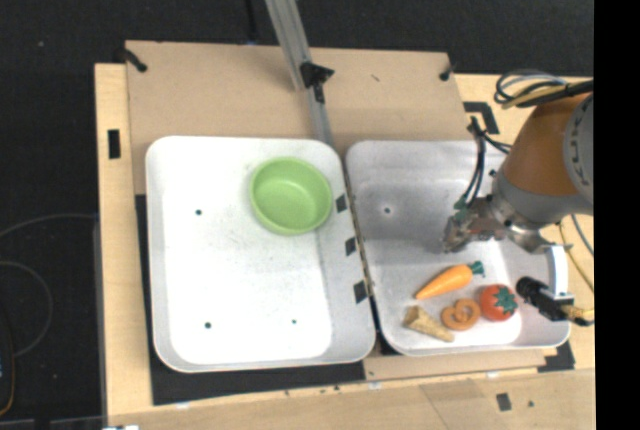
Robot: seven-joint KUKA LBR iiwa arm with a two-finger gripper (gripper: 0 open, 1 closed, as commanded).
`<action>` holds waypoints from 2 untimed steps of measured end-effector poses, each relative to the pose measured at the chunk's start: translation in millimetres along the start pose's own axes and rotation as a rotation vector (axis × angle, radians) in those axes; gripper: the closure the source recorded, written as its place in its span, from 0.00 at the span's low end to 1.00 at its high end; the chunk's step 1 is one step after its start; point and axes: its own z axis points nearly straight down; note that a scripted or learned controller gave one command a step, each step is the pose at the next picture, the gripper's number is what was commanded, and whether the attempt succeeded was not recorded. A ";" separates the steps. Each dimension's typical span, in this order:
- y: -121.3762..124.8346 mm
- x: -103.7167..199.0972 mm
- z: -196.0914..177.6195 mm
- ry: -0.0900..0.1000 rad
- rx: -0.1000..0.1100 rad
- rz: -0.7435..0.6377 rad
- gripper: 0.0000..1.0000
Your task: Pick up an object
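The right bin (400, 188) holds an orange toy carrot (445, 281), a red tomato (497, 303), a brown pretzel-like ring (461, 314) and a tan piece (428, 323), all near its front right. My gripper (461, 232) hangs just above and behind the carrot, over the bin's right half. Nothing shows between its tips. A green bowl (291, 196) sits at the back right of the left bin (200, 258).
A grey pole (283, 13) slants from the top down to the seam between the bins. Cables (525, 88) loop at the arm's back right. Black clips (352, 246) line the divider between the bins.
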 end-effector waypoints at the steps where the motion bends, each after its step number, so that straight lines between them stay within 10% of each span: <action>1: 5.2 2.6 -63.5 -0.001 -0.003 -0.009 1.00; 2: 14.8 3.1 -109.7 0.000 0.004 -0.008 1.00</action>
